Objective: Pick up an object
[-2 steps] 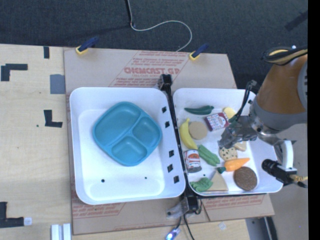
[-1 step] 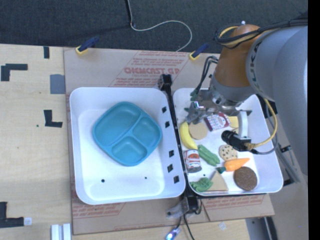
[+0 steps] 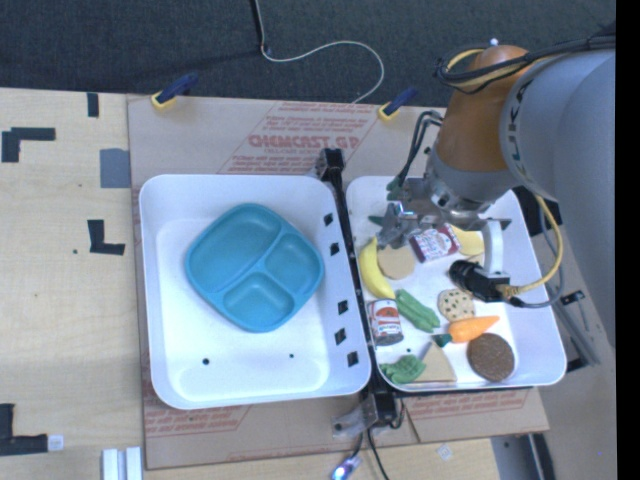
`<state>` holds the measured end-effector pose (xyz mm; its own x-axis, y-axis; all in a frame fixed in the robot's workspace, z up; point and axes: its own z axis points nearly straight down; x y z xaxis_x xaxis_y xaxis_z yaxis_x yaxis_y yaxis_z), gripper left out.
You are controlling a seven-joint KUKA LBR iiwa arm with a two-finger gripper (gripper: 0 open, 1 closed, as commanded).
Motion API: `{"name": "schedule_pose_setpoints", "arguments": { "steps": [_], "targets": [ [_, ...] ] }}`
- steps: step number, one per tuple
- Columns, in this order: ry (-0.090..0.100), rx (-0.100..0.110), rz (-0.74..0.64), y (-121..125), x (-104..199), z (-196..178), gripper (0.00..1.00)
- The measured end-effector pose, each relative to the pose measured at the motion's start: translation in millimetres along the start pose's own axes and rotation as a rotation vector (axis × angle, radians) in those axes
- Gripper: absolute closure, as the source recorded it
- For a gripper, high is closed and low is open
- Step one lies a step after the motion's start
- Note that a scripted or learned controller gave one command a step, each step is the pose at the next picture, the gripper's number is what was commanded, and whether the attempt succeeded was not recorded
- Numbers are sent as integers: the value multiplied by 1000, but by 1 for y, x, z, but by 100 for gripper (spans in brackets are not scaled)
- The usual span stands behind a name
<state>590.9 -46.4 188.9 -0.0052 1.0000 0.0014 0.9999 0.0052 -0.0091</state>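
Observation:
The right bin [image 3: 535, 313] holds several toy foods. A yellow banana [image 3: 372, 268] lies along its left wall, beside a tan round piece [image 3: 397, 264]. A red-and-white packet [image 3: 432, 242] and a yellow piece [image 3: 468, 240] lie just right of them. My gripper [image 3: 393, 230] hangs low over the bin's upper left part, right above the banana's top end and the tan piece. I see nothing held in it. The arm's orange band and grey wrist hide the bin's upper middle.
Lower in the right bin lie a green pickle [image 3: 417, 310], a small can [image 3: 386, 321], a cookie [image 3: 455, 303], a carrot [image 3: 472, 328], a brown patty [image 3: 491, 356] and a green leaf [image 3: 402, 370]. The left bin [image 3: 175, 368] holds a blue divided plate [image 3: 255, 266].

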Motion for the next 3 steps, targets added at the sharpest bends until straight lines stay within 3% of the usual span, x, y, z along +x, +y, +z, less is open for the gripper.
{"name": "schedule_pose_setpoints", "arguments": {
  "steps": [3],
  "targets": [
    [3, 15, -6, 0, 3, -21, 100]
  ]
}}
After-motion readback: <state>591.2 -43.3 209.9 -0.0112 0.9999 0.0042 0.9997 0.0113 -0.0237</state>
